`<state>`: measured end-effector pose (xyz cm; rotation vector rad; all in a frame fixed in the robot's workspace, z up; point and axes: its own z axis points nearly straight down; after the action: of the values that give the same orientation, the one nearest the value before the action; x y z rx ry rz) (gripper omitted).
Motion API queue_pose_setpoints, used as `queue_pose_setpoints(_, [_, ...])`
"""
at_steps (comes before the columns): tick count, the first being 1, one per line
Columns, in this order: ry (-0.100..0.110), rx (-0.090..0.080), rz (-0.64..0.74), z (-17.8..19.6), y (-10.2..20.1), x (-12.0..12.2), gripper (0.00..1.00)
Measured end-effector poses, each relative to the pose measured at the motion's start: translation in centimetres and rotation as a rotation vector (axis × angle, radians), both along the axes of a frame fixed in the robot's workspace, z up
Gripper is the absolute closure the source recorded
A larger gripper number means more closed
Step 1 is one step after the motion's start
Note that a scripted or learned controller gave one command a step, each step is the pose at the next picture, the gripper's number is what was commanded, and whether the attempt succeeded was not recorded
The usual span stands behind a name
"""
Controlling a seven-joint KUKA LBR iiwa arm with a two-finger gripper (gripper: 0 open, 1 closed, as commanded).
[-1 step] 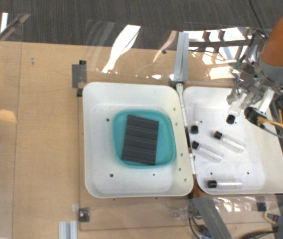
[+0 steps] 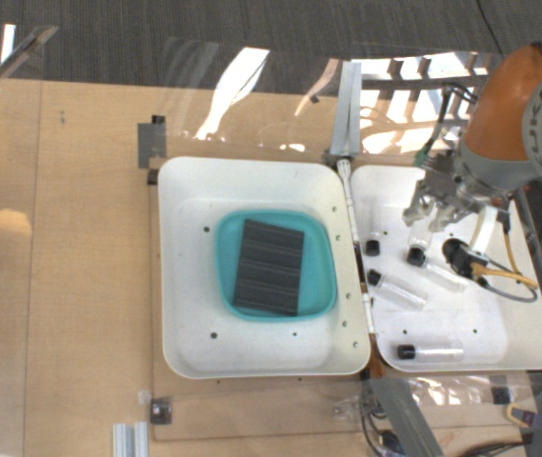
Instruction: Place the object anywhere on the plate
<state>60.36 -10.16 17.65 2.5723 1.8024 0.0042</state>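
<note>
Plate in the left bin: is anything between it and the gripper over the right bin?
The raised rims where the two bins meet lie between the gripper and the teal plate. A dark ridged block already lies on the plate, covering most of its middle. Nothing else visible stands in the way.

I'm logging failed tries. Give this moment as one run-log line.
dark ridged block: on teal plate, left bin | end effector: over right bin above clear tubes | grasp: unclear
</note>
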Motion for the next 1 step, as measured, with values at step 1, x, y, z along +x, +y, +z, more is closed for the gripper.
queue_pose_setpoints(1, [-0.006,0.000,0.218,5.94,13.01,-2.23,1.00])
